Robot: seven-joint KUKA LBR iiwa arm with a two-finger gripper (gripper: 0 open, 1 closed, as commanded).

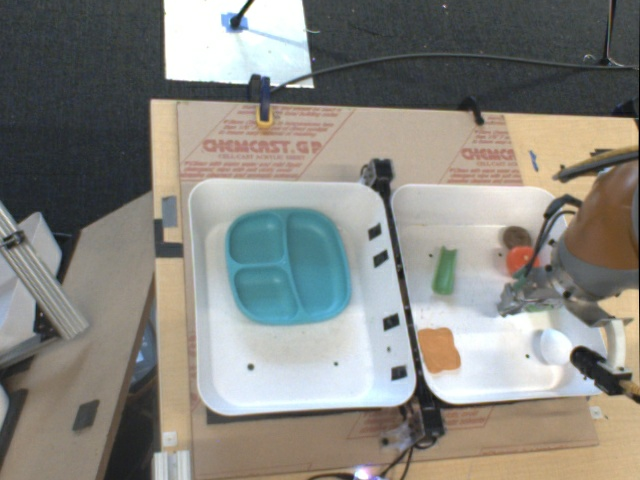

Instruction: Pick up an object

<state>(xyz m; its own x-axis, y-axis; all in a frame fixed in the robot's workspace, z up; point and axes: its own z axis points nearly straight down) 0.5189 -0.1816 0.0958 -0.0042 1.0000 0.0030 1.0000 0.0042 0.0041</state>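
On the worktop (pixel 330 118), our pincer (pixel 522 296) hangs low by the right bin's (pixel 470 203) right edge; its state we cannot tell. Beside it, the round orange object (pixel 517 260) could roll away if nudged.

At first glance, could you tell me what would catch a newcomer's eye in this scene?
The teal divided plate stands out, lying alone in the left bin. In the right bin, the gripper hangs low near an orange-red ball, with a green piece and an orange piece lying to its left.
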